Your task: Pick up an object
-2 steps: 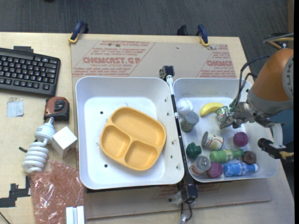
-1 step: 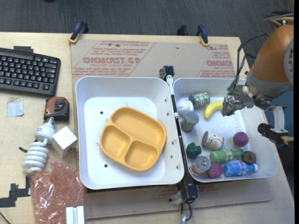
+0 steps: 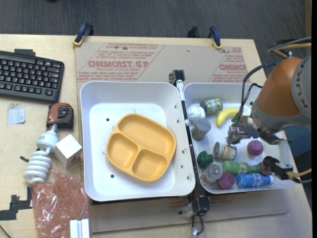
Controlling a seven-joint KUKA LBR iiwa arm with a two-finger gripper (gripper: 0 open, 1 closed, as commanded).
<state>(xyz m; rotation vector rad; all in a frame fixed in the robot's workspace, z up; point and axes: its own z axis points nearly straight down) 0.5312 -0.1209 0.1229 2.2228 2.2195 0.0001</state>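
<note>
The right bin [image 3: 267,89] holds several small items: a yellow banana [image 3: 226,116], a green-labelled can [image 3: 212,105], a white object [image 3: 196,113], a grey can [image 3: 201,129], a small tin [image 3: 225,151], a purple ball [image 3: 255,148], a green bottle [image 3: 240,167], a blue bottle [image 3: 253,180] and a purple piece [image 3: 226,181]. My gripper [image 3: 237,133] hangs low over this bin, just below the banana's right end and above the small tin. Nothing shows as held. The grey and orange arm covers the bin's right side.
The left bin [image 3: 94,182] holds a yellow divided plate [image 3: 142,147]. Left of the bins lie a keyboard [image 3: 29,75], a tape measure [image 3: 60,115], a spiral light bulb [image 3: 39,158], a white cube [image 3: 68,149] and a pink bag [image 3: 59,197].
</note>
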